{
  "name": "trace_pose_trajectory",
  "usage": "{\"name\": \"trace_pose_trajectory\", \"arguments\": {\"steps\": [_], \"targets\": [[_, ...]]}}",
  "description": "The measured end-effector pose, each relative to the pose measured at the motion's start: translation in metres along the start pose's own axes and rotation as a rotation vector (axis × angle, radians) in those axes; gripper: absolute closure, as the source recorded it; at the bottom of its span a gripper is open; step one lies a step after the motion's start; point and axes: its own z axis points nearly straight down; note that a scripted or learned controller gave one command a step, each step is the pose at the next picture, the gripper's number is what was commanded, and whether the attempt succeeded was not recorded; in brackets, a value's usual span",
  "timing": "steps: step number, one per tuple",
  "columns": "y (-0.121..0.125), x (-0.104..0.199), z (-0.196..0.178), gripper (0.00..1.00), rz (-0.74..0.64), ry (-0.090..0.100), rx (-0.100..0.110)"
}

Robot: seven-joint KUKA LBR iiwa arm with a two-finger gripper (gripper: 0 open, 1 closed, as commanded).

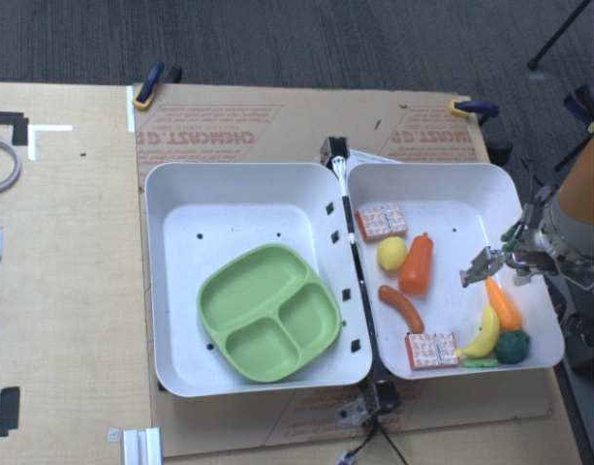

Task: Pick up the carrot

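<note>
Carrot (503,304) lying in the right bin (442,187), hand (497,260) poised at its upper end, fingers apart; grasp and lift remain.

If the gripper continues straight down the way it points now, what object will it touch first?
Most likely the carrot: the gripper sits just above its upper end in the right bin. Depth is unclear, and the banana lies close beside it.

Smooth, shiny plastic on the carrot (503,304), at 3 o'clock. Same shiny plastic on the white bins (240,175). Soft, dull plastic on the green tray (267,312). Flat brown cardboard (277,124) at 12 o'clock. Printed paper on the little boxes (382,221).
</note>
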Motion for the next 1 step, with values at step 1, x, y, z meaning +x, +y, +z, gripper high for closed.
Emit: {"name": "trace_pose_trajectory", "arguments": {"steps": [1], "targets": [[0.0158,-0.0191,0.0908,0.00,-0.388,0.001,0.000]]}}
